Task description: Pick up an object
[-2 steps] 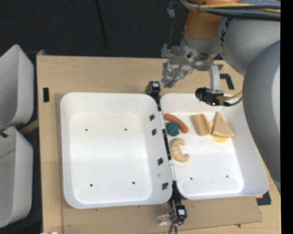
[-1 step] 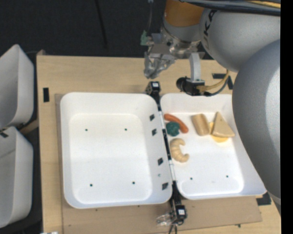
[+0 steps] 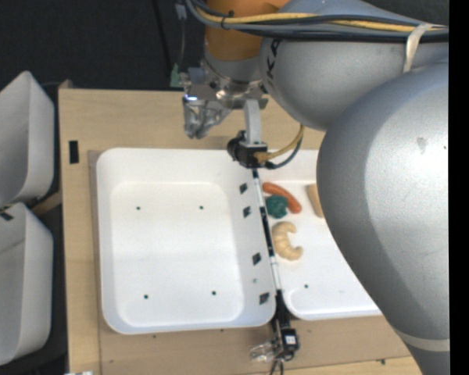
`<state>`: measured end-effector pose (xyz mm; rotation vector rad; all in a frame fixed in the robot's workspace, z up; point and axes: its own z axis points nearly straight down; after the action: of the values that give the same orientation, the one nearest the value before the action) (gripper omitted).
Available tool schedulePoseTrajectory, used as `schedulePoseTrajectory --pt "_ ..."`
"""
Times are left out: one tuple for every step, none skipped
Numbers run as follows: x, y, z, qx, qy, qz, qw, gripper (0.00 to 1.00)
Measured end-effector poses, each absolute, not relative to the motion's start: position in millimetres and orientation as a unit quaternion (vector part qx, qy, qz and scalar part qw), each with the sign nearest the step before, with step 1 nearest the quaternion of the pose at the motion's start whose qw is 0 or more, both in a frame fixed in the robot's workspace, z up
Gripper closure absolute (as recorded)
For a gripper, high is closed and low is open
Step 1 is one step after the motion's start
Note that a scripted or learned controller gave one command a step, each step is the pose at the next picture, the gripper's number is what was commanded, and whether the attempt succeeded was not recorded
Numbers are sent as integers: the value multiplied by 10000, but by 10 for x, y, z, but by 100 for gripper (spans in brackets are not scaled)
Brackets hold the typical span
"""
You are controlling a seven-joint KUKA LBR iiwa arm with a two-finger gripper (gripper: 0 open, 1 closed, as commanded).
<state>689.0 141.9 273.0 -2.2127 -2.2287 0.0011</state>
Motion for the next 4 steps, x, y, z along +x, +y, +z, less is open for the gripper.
schedulePoseTrajectory --pt "6893 1676 1738 -7059 -7083 11 1 100" --pt "5830 2036 1567 -7050 -7092 35 27 100" --pt "6581 1691 1013 -7072 -7070 -26 -16 100" --pt "6550 1693 1006 -7077 -7065 2 2 0"
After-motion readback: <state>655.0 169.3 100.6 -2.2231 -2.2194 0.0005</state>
